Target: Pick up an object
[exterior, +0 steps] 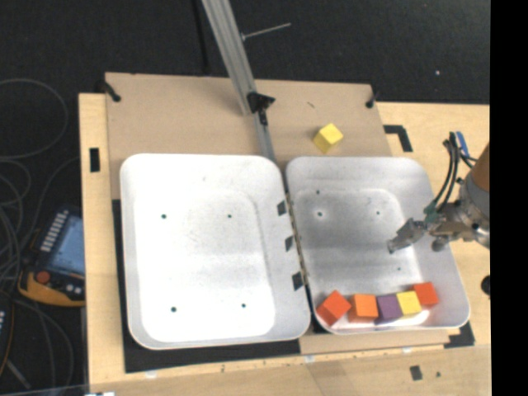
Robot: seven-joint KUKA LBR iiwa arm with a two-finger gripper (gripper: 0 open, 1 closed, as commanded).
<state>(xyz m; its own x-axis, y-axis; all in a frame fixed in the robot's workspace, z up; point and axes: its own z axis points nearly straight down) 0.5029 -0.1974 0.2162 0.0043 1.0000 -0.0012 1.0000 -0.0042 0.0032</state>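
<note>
While the arm (474,190) reaches in from the right, its gripper (410,236) hangs over the right bin (363,190), near that bin's right side, with nothing seen between its tips; whether they are apart or together I cannot tell. Along the bin's near wall lies a row of blocks: orange block (334,306), second orange block (365,306), purple block (388,307), yellow block (409,304), red-orange block (426,294). Beside it sits the left bin (202,246). Beyond the bins, a yellow cube (327,137) rests on the board (181,114).
</note>
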